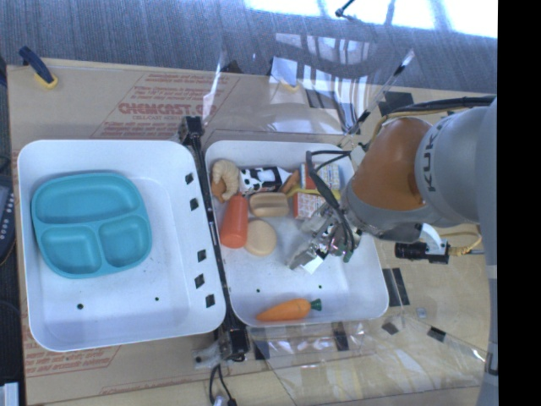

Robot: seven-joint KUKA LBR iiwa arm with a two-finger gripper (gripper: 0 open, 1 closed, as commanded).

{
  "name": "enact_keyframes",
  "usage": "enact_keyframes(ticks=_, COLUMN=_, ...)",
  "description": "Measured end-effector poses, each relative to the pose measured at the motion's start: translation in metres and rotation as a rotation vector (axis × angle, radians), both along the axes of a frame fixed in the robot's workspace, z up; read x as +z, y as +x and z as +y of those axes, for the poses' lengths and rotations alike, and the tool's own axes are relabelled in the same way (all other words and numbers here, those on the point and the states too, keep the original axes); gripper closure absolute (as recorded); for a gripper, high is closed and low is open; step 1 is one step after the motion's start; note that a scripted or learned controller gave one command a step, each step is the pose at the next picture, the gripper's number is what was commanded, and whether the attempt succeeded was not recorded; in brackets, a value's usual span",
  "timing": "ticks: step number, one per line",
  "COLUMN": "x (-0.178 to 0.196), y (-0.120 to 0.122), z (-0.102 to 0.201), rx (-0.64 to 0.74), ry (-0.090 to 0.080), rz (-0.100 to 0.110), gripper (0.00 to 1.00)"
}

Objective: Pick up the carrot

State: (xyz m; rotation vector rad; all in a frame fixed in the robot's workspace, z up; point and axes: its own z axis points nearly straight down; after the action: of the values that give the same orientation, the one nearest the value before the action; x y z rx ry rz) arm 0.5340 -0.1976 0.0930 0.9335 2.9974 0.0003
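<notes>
1. The jaws (314,252) hung low over the middle of the right bin (372,293); from where I stood I could not tell how they were set, as the wrist and cables crowded them. Nothing showed between them.
2. The carrot (287,310) lay on its side near the front wall of that same bin, green end pointing right, apart from the jaws and from the other toys.
3. Further back sat a cluster: a red cylinder (234,222), a pale round piece (260,238), a bread-like piece (268,204), a black-and-white toy (260,178) and a small carton (308,201).
4. The left bin (51,311) held a teal divided plate (89,222).
5. To my eye the pick had not yet happened: the carrot rested untouched, so reaching it, closing on it and lifting were all left to do.
</notes>
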Motion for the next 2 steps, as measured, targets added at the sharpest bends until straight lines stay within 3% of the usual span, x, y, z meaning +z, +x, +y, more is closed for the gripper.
enact_keyframes(ticks=1, x=0.048, y=-0.056, z=0.038, rx=0.06, ry=0.0, rz=-0.001, gripper=0.0)
enact_keyframes(ticks=2, x=-0.002, y=0.012, z=0.047, rx=-0.016, ry=0.002, rz=0.004, gripper=0.0)
